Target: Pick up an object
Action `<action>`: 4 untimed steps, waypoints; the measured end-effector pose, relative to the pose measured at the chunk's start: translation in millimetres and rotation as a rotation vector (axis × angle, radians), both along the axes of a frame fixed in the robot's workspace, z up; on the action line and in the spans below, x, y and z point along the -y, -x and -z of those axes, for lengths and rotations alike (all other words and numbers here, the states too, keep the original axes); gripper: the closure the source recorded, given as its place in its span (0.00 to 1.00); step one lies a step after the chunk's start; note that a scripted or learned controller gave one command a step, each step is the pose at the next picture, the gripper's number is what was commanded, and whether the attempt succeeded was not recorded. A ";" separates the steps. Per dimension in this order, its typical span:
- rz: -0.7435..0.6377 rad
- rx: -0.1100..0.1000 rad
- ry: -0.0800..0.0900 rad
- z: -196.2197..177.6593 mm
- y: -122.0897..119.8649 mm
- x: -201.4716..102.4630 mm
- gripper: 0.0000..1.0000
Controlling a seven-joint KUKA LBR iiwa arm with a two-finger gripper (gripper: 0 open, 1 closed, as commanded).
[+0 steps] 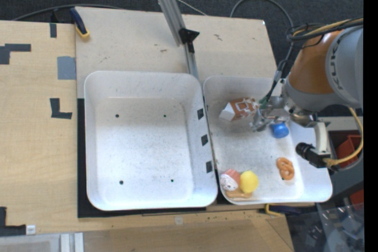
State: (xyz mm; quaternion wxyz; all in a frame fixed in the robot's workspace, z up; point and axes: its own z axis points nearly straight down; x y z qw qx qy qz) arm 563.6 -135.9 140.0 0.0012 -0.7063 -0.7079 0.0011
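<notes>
Camera view, hand (261, 121) beside orange-and-white box (239, 109), print unreadable

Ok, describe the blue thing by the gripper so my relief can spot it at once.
Look in the right-hand white bin, near its right side, just below the gripper. The small blue ball lies there, with an orange-and-white carton to its left. It is the bin's sole blue item.

Carton (239, 108), ball (279, 129), pretzel (286, 169), lemon (248, 182) in right bin (313, 189)

left white bin (94, 127), metal pole (168, 3), blue-and-yellow clamp (80, 23), grey tape patch (66, 68), black cable (254, 3)
</notes>
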 end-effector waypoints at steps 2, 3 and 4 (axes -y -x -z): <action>0.001 0.003 0.000 -64.6 5.1 6.6 1.00; -0.004 0.002 -0.002 -77.8 8.6 -43.3 1.00; -0.005 0.001 -0.002 -71.3 2.5 -99.1 1.00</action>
